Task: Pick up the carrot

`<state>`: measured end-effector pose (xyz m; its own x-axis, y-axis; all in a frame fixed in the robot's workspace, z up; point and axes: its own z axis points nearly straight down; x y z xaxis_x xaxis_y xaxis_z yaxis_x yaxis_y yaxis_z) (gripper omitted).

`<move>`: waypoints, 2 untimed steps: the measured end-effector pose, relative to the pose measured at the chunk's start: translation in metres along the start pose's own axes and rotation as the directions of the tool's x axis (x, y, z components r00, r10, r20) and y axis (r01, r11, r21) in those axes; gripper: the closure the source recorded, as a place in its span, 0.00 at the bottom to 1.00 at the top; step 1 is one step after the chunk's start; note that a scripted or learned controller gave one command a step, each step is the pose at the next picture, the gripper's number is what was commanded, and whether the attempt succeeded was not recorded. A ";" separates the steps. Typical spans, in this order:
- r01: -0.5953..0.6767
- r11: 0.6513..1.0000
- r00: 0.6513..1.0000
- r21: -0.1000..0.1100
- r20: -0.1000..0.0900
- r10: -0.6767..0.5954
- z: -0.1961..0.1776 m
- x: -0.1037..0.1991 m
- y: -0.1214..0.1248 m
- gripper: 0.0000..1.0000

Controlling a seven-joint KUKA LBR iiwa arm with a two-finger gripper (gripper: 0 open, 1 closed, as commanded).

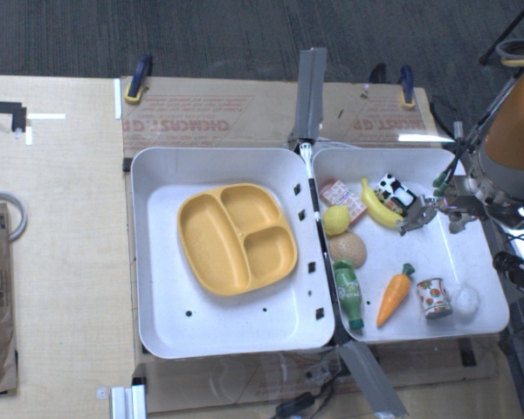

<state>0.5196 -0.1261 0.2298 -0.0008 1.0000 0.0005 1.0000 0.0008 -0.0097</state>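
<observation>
Lying at a slant in the lower middle of the right bin [472, 234], the carrot [392, 296] points its orange tip toward the bottom of the frame and its green top toward the upper right. It touches nothing that can be made out.

Gripper [437, 214] sits at the right side of the frame, above the right bin, up and to the right of the carrot and well apart from it. Two fingers show, spread with a clear gap; nothing between them.

Other items in the right bin:
- green bottle [348, 295], just left of the carrot, along the bin's left wall
- small can [431, 298] with a red-and-white label, just right of the carrot
- pale round object [465, 302] beside the can, lower right corner; too blurred to identify
- banana [380, 206], upper middle, with a black-and-white toy [393, 190] just beside it
- lemon [336, 220] and a red-and-white packet [342, 195], upper left of the bin
- tan round item [348, 250] below the lemon

Left bin [157, 234] holds a yellow divided plate [237, 238] with three compartments, near its centre.

Arm [511, 138] enters from the right edge, orange band visible in the upper right.
</observation>
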 end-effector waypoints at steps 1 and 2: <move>0.158 0.987 0.987 -0.003 0.000 -0.158 0.143 0.017 -0.041 0.00; 0.153 0.988 0.988 0.004 -0.002 -0.153 0.138 0.016 -0.042 1.00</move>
<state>0.4762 -0.1099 0.0923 -0.1540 0.9881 0.0039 0.9880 0.1541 -0.0130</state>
